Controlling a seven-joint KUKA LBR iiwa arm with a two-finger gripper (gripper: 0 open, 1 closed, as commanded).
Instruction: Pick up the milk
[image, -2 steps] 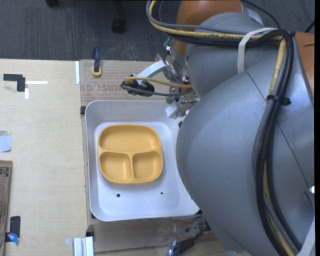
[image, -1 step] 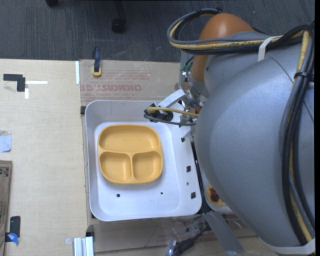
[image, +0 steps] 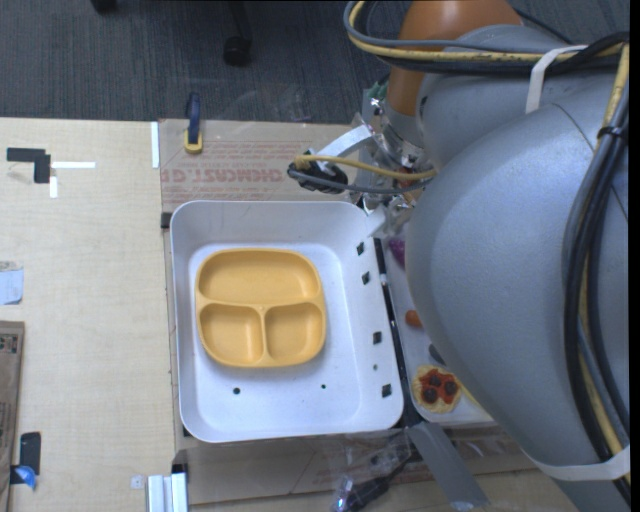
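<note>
Most of the right bin lies under the grey arm. The left bin holds a yellow divided plate. I cannot locate the milk or judge the hand's grip; a blind descent risks missing it.

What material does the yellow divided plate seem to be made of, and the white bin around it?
The divided plate looks like matte moulded plastic: uniform yellow, rounded compartment walls, soft shading. The white bin also looks like plastic, smooth and slightly glossy, with rounded corners.
</note>
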